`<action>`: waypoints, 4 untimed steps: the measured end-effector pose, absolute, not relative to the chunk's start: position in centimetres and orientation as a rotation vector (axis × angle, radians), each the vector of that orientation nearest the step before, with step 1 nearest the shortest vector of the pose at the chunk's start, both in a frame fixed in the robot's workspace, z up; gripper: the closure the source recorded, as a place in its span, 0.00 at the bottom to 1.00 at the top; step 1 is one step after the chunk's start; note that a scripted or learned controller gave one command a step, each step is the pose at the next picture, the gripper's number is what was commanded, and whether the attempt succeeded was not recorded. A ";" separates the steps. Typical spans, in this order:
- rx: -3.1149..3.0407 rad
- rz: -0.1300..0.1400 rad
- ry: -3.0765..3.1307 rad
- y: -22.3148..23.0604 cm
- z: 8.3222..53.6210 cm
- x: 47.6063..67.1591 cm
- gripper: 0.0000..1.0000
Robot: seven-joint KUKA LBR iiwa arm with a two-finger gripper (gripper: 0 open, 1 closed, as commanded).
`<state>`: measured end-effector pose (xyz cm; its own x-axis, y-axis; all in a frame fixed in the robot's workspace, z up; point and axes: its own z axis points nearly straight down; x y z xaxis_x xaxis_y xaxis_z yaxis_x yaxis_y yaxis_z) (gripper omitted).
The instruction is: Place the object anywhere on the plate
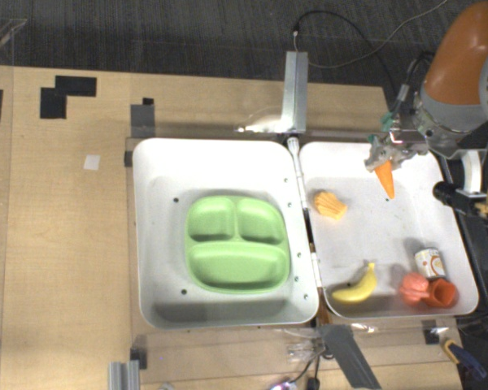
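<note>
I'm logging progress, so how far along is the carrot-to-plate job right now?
Done: the pincer has the carrot between its fingers, hanging point down over the right bin. In hand: carrying it. Left: crossing to the left bin and setting it on the green plate, which carries nothing yet.

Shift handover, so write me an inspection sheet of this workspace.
Surface: wooden bench, two white bins side by side.
Job's things: green plate in left bin; orange carrot between the gripper's fingers.
Clutter: banana, yellow corn-like piece, small can, orange-pink toy, all in right bin.
Grippers: gripper over right bin's far side.
Cables: black cable behind bins.
Surroundings: dark floor.
</note>
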<state>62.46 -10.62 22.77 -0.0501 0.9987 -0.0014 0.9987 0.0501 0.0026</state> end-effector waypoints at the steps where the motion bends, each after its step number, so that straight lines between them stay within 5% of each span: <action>1: 2.489 0.000 1.919 -4.4 18.2 58.0 1.00; 3: 2.167 0.002 2.274 9.0 18.3 57.5 1.00; 4: 2.168 0.002 2.273 9.0 18.3 57.6 0.00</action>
